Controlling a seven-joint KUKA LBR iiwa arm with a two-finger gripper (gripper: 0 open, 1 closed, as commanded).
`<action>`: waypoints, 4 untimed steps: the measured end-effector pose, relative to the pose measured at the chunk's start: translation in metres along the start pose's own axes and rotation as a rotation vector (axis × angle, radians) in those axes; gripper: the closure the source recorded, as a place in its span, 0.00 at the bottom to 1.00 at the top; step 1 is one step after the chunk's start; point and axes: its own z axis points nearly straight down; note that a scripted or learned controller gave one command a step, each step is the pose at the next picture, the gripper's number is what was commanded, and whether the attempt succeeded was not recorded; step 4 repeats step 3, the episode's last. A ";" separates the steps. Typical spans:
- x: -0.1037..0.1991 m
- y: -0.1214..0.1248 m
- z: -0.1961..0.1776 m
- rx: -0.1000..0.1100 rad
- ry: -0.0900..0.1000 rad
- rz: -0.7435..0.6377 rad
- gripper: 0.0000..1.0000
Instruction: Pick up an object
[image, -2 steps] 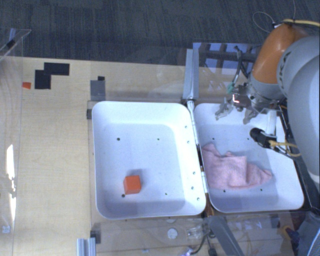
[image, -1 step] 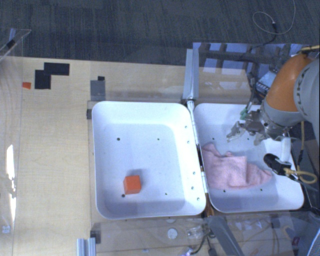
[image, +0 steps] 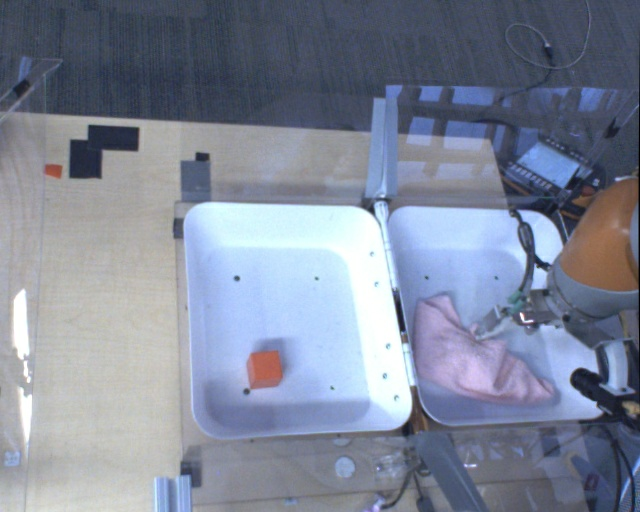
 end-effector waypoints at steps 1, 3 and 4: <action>0.074 -0.011 0.011 -0.014 -0.003 -0.074 0.00; 0.106 0.078 -0.084 -0.004 0.000 -0.067 1.00; 0.106 0.078 -0.084 -0.004 0.000 -0.067 1.00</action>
